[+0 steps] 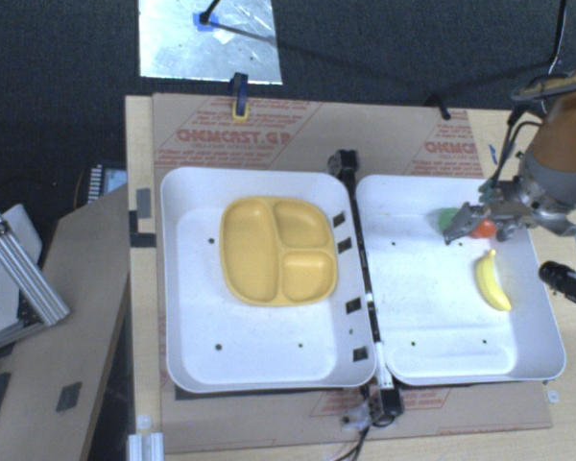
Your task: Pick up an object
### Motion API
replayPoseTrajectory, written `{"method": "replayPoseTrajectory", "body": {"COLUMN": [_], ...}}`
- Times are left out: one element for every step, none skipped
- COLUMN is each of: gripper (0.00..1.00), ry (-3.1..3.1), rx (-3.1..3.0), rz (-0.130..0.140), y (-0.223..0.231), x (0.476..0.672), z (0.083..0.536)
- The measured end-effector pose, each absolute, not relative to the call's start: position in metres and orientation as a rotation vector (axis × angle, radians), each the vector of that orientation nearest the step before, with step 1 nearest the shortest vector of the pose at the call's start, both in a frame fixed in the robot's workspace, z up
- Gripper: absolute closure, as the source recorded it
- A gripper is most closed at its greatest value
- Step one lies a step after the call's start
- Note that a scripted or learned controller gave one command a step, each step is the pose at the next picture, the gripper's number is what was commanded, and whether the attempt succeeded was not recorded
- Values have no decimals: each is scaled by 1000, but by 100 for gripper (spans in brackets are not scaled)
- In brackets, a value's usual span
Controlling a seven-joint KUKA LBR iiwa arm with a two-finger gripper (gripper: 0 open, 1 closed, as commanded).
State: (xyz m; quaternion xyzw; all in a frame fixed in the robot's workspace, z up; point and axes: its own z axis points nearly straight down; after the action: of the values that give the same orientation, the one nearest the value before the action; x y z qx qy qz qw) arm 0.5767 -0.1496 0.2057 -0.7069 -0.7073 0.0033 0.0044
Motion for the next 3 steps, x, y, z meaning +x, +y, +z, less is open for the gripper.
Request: {"method": "replayPoseTrajectory", "body": {"gripper": [0, 0, 0], "ry": [-2225, -2221, -2222], "rx": [-2219, -2220, -2219], "rz": [0, 2, 2], "y": [-149, -159, -165], "x": [579, 576, 579], "z": [212, 161, 117]}}
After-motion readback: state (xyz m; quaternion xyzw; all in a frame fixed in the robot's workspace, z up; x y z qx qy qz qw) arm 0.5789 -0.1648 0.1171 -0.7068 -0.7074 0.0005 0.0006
